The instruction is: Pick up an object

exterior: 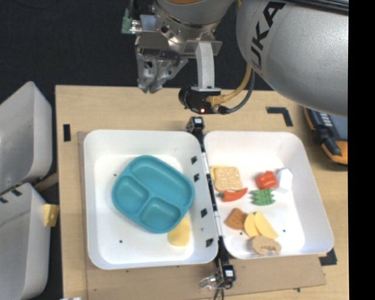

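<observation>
The gripper (155,79) hangs above the bench's far edge, its fingers too blurred to tell apart, while the yellow piece (180,233) in the left bin (94,176) lies half tucked under the blue divided plate (152,193).

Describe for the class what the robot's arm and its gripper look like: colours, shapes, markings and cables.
The arm is a thick, rounded shell in smooth light grey, with dark letters from the KUKA name printed on it. An orange band shows above the wrist. Below it sits a metallic silver gripper with blocky parts and a small green piece at its side. Yellowish and black cables loop beneath the arm.
</observation>
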Robot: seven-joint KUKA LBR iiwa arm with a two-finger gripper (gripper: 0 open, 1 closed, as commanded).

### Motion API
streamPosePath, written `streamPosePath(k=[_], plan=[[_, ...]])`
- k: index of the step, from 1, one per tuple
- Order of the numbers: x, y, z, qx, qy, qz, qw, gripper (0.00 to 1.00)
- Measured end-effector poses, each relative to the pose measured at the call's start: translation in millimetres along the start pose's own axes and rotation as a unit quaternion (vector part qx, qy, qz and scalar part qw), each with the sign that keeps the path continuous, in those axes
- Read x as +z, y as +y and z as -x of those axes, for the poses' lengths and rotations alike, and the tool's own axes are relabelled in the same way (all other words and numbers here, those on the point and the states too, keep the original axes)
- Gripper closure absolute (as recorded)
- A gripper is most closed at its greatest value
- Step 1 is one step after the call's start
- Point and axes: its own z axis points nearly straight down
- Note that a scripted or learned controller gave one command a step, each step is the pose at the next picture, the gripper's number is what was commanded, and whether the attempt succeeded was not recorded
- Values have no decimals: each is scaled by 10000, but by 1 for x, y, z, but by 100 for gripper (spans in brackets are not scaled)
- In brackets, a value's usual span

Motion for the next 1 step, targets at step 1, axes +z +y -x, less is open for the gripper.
streamPosePath(k=[1], plan=[[-3,-13,0,26,-27,-37,10000,100]])
